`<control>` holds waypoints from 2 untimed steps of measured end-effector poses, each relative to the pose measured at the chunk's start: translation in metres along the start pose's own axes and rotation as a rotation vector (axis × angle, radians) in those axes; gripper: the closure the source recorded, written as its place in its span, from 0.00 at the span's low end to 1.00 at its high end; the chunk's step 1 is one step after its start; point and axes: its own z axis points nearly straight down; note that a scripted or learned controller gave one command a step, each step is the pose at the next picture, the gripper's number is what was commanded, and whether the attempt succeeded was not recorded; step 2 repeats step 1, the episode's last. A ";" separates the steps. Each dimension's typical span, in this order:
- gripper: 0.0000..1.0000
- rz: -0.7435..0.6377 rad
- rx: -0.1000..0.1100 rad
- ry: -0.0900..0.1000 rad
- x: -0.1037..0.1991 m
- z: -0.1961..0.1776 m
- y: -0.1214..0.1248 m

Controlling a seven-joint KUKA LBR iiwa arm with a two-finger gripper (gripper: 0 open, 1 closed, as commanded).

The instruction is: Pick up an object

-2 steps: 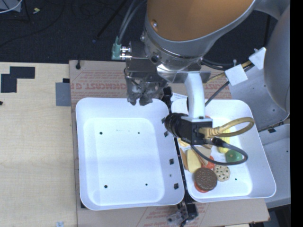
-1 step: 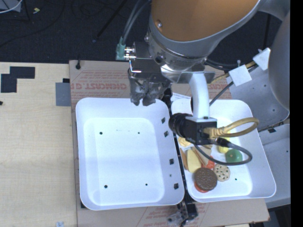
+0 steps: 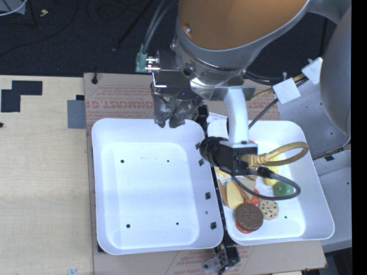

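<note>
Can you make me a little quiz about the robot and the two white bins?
1. True or false: the round brown cookie lies in the left bin.
2. Which bin holds the pile of small things? A) the left bin B) the right bin C) both bins
3. Fill in the missing word: the gripper hangs over the far edge of the ____ bin.

Key
1. False. The cookie lies in the right bin, near its front edge.
2. B. The cookie, a green piece and the other bits all sit in the right bin.
3. left
</note>
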 end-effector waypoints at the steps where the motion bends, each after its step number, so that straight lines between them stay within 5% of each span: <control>1: 1.00 0.001 0.012 -0.008 0.000 0.129 0.007; 2: 1.00 0.001 0.012 -0.008 0.000 0.129 0.007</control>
